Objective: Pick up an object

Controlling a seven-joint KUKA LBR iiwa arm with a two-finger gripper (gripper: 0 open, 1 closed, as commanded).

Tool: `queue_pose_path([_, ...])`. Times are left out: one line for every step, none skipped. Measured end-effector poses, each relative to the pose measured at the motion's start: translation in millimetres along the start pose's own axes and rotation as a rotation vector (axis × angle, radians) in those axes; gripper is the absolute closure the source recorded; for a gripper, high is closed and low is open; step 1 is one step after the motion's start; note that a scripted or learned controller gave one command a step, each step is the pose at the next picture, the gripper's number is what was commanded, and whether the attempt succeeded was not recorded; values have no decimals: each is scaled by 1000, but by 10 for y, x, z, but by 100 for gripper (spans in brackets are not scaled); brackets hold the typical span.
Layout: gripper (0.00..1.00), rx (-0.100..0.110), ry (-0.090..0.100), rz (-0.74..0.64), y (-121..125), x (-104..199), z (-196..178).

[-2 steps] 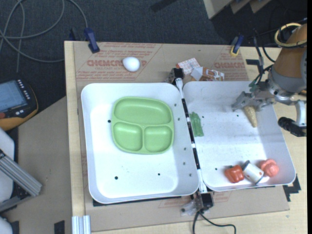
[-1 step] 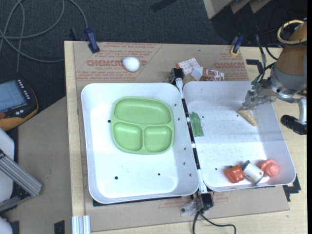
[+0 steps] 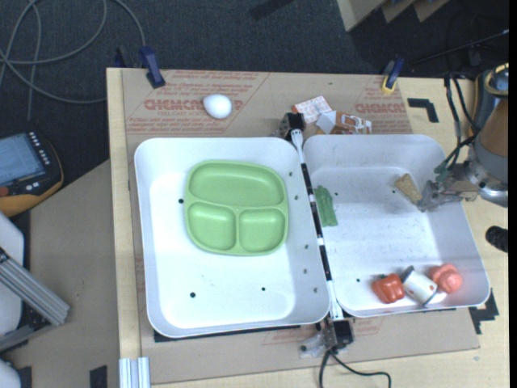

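The right bin [image 3: 363,241] holds several small items. A tan wedge-shaped piece [image 3: 407,187] lies near its right wall, and my gripper [image 3: 428,198] sits low right beside it, touching or almost touching its right end. A flat green strip [image 3: 325,206] lies along the bin's left wall. At the bin's near right corner an orange-red piece [image 3: 388,288], a white cylinder [image 3: 419,286] and a second orange piece [image 3: 447,279] are clustered together. The grey arm [image 3: 489,164] comes in over the right rim.
The left bin [image 3: 161,249] carries a green three-compartment plate [image 3: 237,207]. A white egg-shaped object [image 3: 216,105] and crumpled wrappers [image 3: 323,115] lie on the cardboard behind the bins. Blue clamps [image 3: 151,65] [image 3: 393,73] stand at the bench's back edge.
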State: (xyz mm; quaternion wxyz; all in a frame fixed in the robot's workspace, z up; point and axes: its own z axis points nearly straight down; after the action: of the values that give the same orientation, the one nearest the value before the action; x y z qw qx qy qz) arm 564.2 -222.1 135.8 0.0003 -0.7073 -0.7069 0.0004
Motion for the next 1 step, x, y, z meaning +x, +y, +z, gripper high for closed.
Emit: queue_pose_path([0,0,1,0,1,4,2])
